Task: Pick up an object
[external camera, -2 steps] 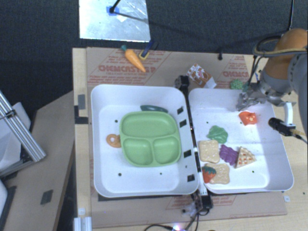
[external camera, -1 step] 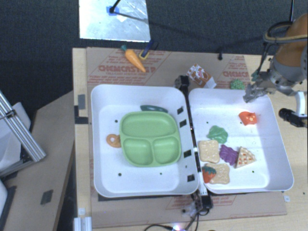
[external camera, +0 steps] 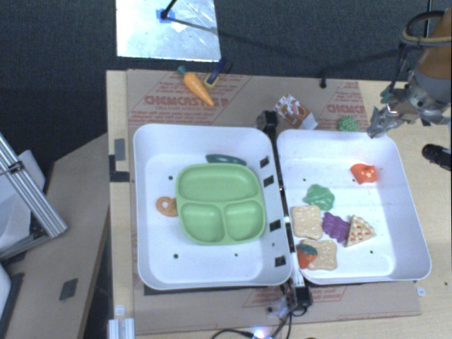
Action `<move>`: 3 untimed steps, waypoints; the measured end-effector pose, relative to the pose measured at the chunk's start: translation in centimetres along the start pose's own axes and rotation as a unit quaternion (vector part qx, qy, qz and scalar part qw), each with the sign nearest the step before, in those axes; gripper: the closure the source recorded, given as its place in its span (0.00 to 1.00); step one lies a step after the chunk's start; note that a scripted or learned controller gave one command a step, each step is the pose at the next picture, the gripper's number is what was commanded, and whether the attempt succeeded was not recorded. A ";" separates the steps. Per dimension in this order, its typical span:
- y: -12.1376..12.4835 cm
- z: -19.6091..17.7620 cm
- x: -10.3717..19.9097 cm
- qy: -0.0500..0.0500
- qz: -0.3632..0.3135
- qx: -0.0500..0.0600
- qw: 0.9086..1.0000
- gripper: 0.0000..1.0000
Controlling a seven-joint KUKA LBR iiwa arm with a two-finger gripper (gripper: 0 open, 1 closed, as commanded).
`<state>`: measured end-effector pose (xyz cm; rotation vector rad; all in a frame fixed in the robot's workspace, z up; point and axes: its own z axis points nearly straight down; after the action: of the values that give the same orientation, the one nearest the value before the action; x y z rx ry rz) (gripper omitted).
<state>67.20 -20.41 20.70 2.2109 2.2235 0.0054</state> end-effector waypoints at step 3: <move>-6.7 -1.9 8.0 0.001 -0.001 0.004 1.000 1.00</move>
<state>60.46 -12.47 22.57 2.2142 2.2300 -0.0002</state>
